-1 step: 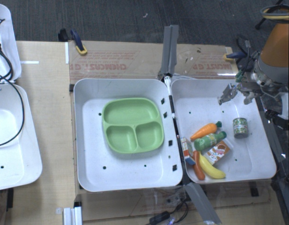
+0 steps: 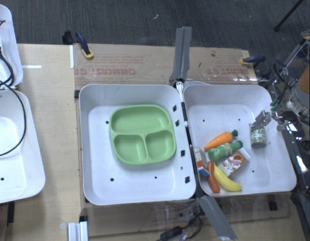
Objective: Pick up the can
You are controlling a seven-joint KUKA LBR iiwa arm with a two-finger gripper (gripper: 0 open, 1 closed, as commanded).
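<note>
1. Camera view is showing the gripper (image 2: 264, 118) reaching in from the right over the right bin (image 2: 230, 97), with the grey arm (image 2: 295, 112) trailing off behind it toward the frame's edge.
2. Whether its fingers are released or clenched, I cannot tell; the metal parts are blurring together at this size.
3. Just below the gripper, the can (image 2: 258, 136) is standing upright on the bin floor, its top seeming to touch or nearly touch the fingertips, though nothing is showing it clamped between them.
4. Farther out to the gripper's left and lower, a green bottle (image 2: 226, 151) is lying tilted beneath an orange carrot (image 2: 219, 140).
5. Below those, a small juice carton (image 2: 233, 162) is lying beside a yellow banana (image 2: 226, 179), with a red pepper (image 2: 212, 178) and a small box (image 2: 199, 160) sitting beyond them near the bin's left wall.
6. Well apart to the gripper's left, the left bin (image 2: 89, 134) is holding a green divided plate (image 2: 142, 133).
</note>
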